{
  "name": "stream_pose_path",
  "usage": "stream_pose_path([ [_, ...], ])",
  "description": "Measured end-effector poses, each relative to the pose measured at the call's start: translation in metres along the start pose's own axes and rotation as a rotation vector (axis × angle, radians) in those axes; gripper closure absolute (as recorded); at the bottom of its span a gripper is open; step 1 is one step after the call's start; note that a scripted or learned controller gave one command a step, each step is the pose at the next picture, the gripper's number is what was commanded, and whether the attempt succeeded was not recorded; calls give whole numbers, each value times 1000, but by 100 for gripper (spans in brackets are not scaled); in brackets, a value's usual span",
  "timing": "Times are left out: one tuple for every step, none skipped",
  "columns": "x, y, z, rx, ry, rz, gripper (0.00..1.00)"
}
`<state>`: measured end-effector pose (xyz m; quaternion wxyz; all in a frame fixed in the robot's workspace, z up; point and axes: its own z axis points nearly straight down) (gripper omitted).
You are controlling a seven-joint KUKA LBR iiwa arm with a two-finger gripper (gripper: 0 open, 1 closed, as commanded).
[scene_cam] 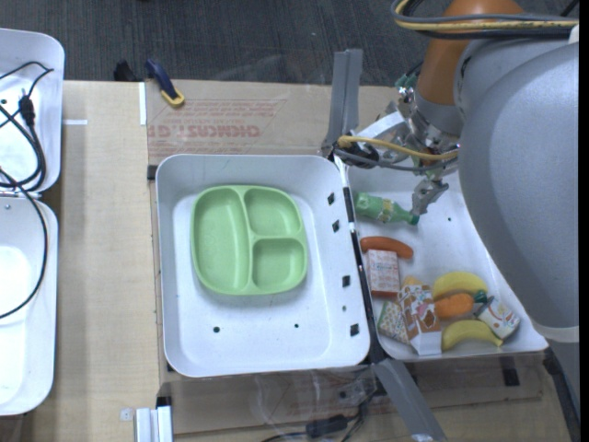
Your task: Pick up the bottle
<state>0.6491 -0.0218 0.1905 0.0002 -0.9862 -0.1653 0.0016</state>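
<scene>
The bottle is small and green, and it lies on its side near the back left of the right bin. My gripper hangs from the grey arm's wrist, just right of the bottle's right end and very close to it. Cables and the wrist hide part of the gripper. Whether it touches the bottle cannot be made out.
Nearer the front of the right bin lie a red sausage, a snack packet, a small carton, two bananas and an orange carrot. The left bin holds a green divided plate. The big grey arm covers the bin's right side.
</scene>
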Motion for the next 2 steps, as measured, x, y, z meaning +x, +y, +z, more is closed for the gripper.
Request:
stream_pose_path([
  [0, 0, 0, 0, 0, 0, 0],
  [0, 0, 0, 0, 0, 0, 0],
])
